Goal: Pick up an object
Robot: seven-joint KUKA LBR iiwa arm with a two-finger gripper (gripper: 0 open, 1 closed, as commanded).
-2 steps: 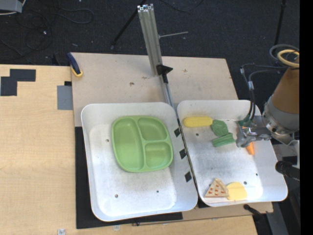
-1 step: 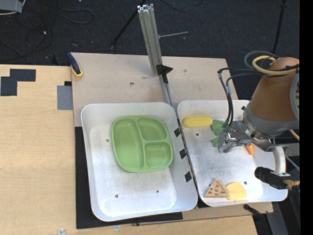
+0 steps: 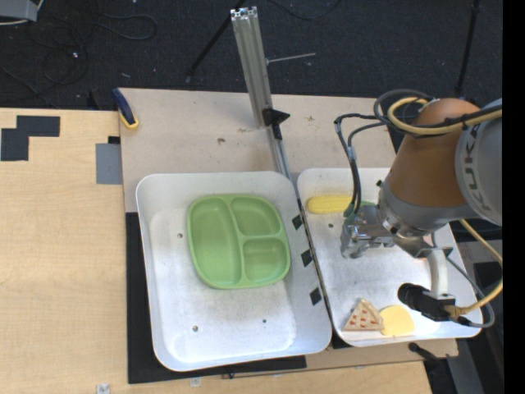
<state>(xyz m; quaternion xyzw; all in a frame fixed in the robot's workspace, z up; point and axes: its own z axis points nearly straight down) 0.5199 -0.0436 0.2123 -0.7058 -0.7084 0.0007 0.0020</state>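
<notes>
bench holds two bins; my gripper (image 3: pixel 358 242) hangs inside the right bin (image 3: pixel 336 302), just below the yellow block (image 3: pixel 326 204), probably lining up a grab.

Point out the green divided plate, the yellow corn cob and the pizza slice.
green divided plate (image 3: pixel 239 241): camera view, central divider ridge.
yellow corn cob (image 3: pixel 326 203): camera view, middle of the cob.
pizza slice (image 3: pixel 362 318): camera view, topped centre.

Two white bins (image 3: pixel 164 335), one green divided tray (image 3: pixel 239 241), three small yellowish items (image 3: pixel 328 203) in the right bin.
</notes>
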